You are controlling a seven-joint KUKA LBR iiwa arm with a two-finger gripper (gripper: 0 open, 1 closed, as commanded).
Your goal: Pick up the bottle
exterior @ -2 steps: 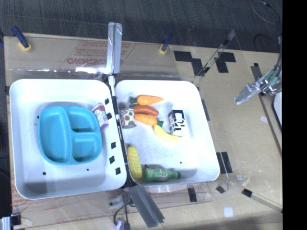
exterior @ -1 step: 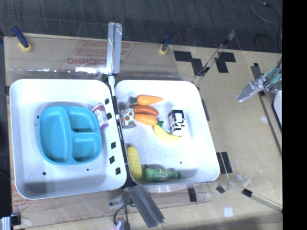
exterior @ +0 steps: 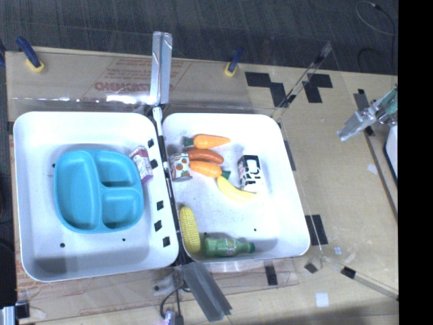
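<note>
- The desk (exterior: 338, 202) carries two shallow white bins side by side, the left bin (exterior: 27, 181) and the right bin (exterior: 287, 181), and their inner walls touch along the middle.
- The bottle (exterior: 226, 246) is green with a label around its body. It lies on its side in the right bin, close to the near wall, with the cap pointing to the right.
- A yellow corn cob (exterior: 189, 227) lies just beside the bottle on its left, near the wall between the two bins. Its near end seems to touch the bottle.
- A banana (exterior: 235, 190) lies near the middle of the right bin, well apart from the bottle.
- Three carrots (exterior: 206, 156) lie one next to the other in the far part of the right bin, with a small can (exterior: 180, 166) just on their left.
- A small black and white carton (exterior: 249, 171) stands just right of the banana.
- In the left bin there is a blue divided tray (exterior: 98, 188), and a small packet (exterior: 141, 162) rests at its far right corner.
- At the right edge of the view, over the desk and well apart from both bins, a grey metal part (exterior: 369, 117) is visible. It may belong to the hand, but I cannot tell if it is released or clenched, and nothing is seen in it.
</note>
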